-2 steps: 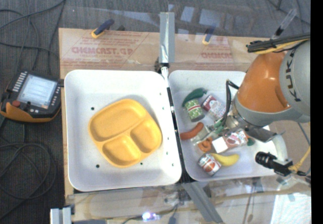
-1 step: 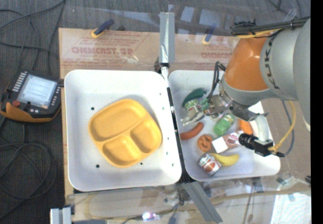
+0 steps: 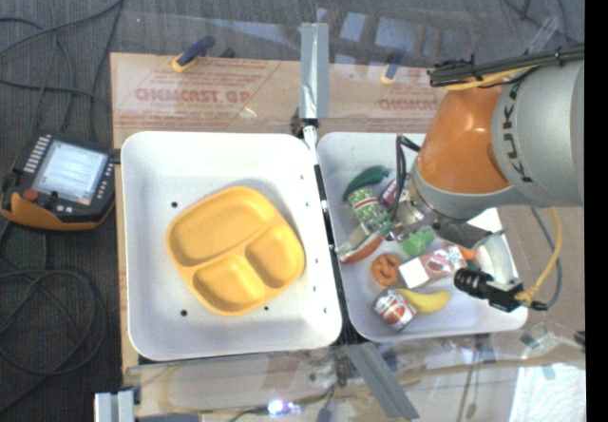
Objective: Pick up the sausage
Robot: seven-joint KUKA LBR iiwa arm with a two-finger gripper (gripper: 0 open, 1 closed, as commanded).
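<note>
The tabletop (image 3: 199, 92) carries two shallow white bins side by side, the left bin (image 3: 152, 316) and the right bin (image 3: 475, 320), which meet along a shared central wall. The left bin holds a yellow divided tray (image 3: 237, 247) with three compartments, lying near the middle of the bin floor and turned at an angle to the bin walls. The right bin holds a cluster of small toy food items. The sausage (image 3: 362, 249), a reddish-brown elongated piece, lies at the left side of the right bin, close to the central wall, tilted so that its lower end points toward that wall. Just above it is a printed green-and-white package (image 3: 370, 208), and a dark green vegetable-shaped item (image 3: 366, 179) lies nearer the far edge of the bin. A round orange ring-shaped item (image 3: 386, 268) sits just right of the sausage's lower end. A yellow banana (image 3: 423, 299) and a small can (image 3: 393, 310) lie near the bin's near edge. The arm (image 3: 503, 140) enters from the right and covers the upper right part of the right bin. The end effector (image 3: 410, 220) is positioned low among the items, just right of the sausage; the state of its grasping parts cannot be determined. A handheld control pendant (image 3: 59, 181) rests on the floor beyond the left edge of the tabletop.
</note>
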